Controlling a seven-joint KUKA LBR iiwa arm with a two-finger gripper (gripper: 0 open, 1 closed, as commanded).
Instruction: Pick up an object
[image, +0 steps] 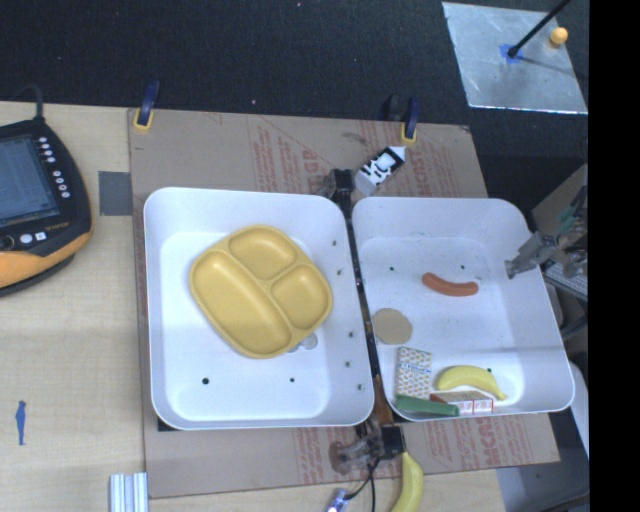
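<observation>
Gripper (520, 265) poised at the right bin's (520, 330) far edge, nothing between its fingers.

Whether those fingers stand apart or together cannot be told at this size. The sausage (450, 286) lies just left of it on bare bin floor, the likeliest pick; come straight down, fingers straddling its narrow width. The banana (470, 379), a patterned packet (413, 369) and a tan disc (391, 325) crowd the near corner.

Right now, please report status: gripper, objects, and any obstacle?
Gripper at right bin's right edge, nothing seen between its fingers. Sausage, banana lie loose in that bin. Nothing lies between gripper and sausage.
</observation>
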